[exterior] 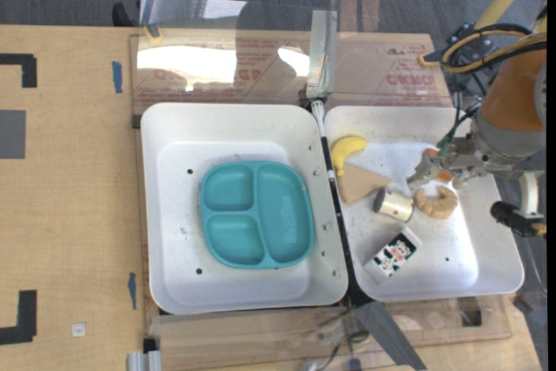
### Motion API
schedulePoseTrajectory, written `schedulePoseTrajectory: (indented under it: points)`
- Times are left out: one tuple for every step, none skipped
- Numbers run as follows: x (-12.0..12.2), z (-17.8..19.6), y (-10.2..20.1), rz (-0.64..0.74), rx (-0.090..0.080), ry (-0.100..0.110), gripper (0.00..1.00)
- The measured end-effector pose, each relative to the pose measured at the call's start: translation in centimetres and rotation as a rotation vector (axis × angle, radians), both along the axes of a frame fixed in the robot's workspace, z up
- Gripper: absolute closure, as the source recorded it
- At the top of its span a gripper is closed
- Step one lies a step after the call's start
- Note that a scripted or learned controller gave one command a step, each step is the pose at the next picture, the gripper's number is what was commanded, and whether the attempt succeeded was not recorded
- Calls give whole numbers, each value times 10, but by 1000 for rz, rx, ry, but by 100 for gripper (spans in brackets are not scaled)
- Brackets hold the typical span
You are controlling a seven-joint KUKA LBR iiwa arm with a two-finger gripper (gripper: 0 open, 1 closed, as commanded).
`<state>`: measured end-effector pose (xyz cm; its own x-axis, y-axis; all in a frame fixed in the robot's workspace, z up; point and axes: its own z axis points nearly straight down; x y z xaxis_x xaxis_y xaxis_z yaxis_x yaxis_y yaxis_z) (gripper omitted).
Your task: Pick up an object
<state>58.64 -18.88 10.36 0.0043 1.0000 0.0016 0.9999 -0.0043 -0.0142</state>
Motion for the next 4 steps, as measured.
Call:
schedulePoseTrajectory:
  points:
    - [27,-13,90,6,-4,-25,0]
    - [-87,-16,49,0,-4,-17,0]
    - [-84,-5,51,1,-5,-26,100]
    - [-84,-5,51,2,-5,-24,0]
